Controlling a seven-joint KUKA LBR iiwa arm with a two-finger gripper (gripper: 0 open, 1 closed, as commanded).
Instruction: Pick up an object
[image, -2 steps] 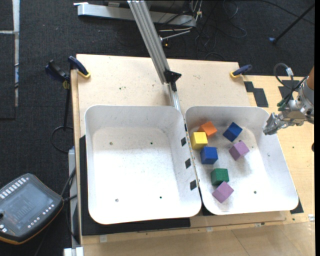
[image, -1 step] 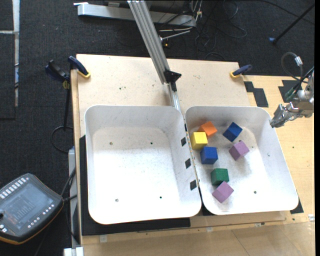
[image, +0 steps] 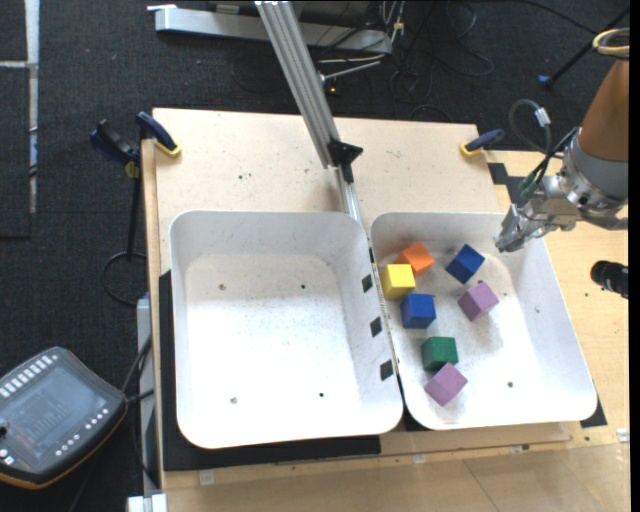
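Currently we see the gripper (image: 508, 240) hanging over the upper right part of the right bin (image: 560, 350), tip just right of a blue cube (image: 465, 264); we cannot tell its state from this angle, and nothing shows between its tips. All the blocks sit in the right bin, bunched toward its left half: an orange cube (image: 418, 258) touching a yellow cube (image: 399, 279) near the shared wall, the blue cube to the right of the orange one, a second blue cube (image: 418, 310) just below the yellow, a purple cube (image: 479, 300) right of that, a green cube (image: 439, 352) lower down, and a second purple cube (image: 446, 383) just below the green one, touching it. We see the left bin (image: 190, 300) with only dark specks on its floor. A grey teach pendant (image: 55, 415) lies at the lower left, off the bench. We can read no labels, brands or writing anywhere; the pendant's screen is too small and blurred to make out.
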